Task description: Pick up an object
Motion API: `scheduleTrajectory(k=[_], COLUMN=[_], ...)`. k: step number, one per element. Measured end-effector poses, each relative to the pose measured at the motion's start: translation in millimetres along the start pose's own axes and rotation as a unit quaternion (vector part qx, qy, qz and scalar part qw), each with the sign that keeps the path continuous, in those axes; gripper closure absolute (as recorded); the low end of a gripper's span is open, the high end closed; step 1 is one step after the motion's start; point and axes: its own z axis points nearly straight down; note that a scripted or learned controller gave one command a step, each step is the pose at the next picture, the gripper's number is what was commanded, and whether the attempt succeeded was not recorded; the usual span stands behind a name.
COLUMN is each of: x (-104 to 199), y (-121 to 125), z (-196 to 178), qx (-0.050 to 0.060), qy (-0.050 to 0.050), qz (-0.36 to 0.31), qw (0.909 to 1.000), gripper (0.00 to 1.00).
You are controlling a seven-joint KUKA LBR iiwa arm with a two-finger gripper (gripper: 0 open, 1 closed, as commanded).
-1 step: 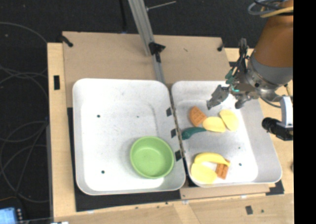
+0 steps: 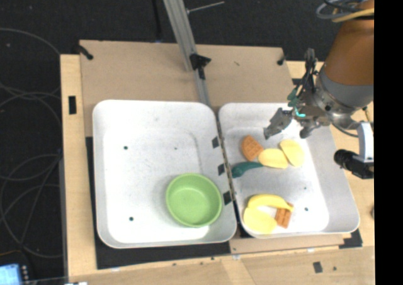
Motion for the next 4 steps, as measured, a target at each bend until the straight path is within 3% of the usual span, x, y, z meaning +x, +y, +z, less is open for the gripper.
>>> scheduleTrajectory(k=[3,4], x=[-2.8,-2.8], y=[-21.3,-18.6], z=[152.6,139.6], qx=[0.003,-0.001], qy=[-0.001,0.000], qz=[0.002,0.004], qw=[1.0000,1.0000], gripper=[0.00,1.00])
